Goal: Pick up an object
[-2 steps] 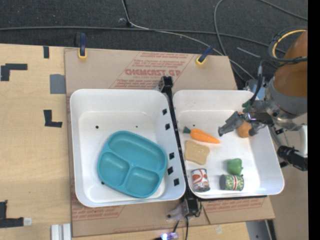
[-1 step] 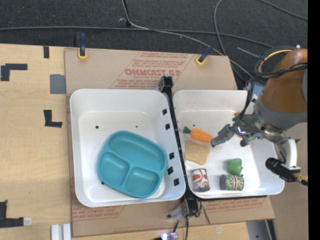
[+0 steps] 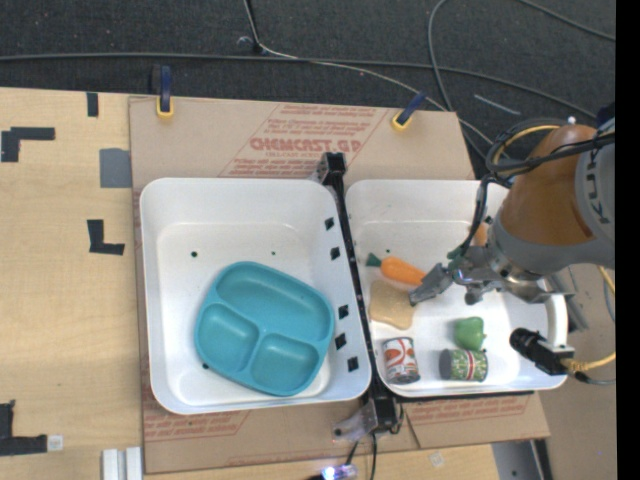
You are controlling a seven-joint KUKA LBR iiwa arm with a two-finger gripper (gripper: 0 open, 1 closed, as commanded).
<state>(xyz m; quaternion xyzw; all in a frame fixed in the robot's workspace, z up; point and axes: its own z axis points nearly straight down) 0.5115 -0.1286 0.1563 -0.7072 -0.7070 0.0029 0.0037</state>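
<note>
We see the gripper [image 3: 440, 282] low inside the right bin [image 3: 420, 200], its dark fingers [image 3: 430, 288] splayed apart with nothing between them, so we read it as released and not yet carrying anything. It hangs just beside the toy carrot [image 3: 401, 270], which lies toward the bin's left wall, near the divider between the two bins, and just above the tan bread slice [image 3: 392, 308]. That placement suggests to us a reach aimed at one of these two (we cannot say which, since the fingertips sit between them).

The other candidates lie along the right bin's front edge: a red-and-white can [image 3: 400, 359] at the front left corner, a green-labelled can [image 3: 464, 364] near the middle of that edge, and a small green pepper-like piece [image 3: 469, 330] just behind it. They are apart from the fingers.

The left bin [image 3: 160, 208] holds a teal divided plate [image 3: 263, 327], resting flat toward its front, well apart from the arm.
</note>
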